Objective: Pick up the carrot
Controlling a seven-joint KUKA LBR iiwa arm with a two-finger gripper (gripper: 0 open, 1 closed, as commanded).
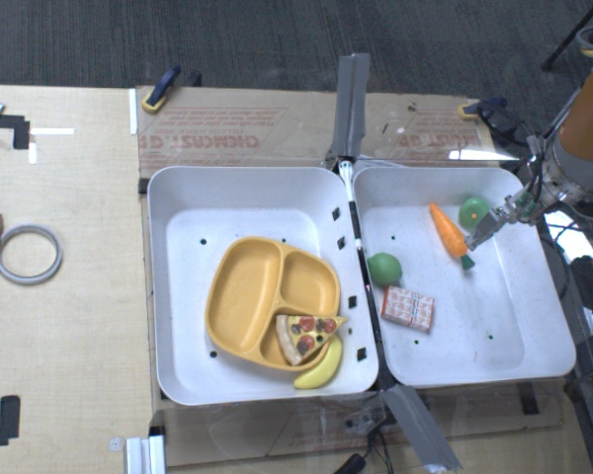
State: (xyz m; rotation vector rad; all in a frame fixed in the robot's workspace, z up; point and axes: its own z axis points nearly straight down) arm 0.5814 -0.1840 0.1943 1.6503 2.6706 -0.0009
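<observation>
Your gripper (471,247) sits touching the carrot's (447,230) lower tip, whether its fingers are spread I cannot tell; it looks light, stiff, smooth, so take it mid-body.

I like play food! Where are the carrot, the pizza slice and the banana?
carrot (446,229): camera view, middle of its orange body.
pizza slice (304,335): camera view, its topped middle.
banana (321,367): camera view, its curved middle.

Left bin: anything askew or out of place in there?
Slightly. The yellow divided plate sits rotated in the left bin, not square to its walls. The pizza slice lies in its lower compartment, and the banana rests against the plate's lower rim, partly off the plate. Nothing looks spilled or damaged.
</observation>
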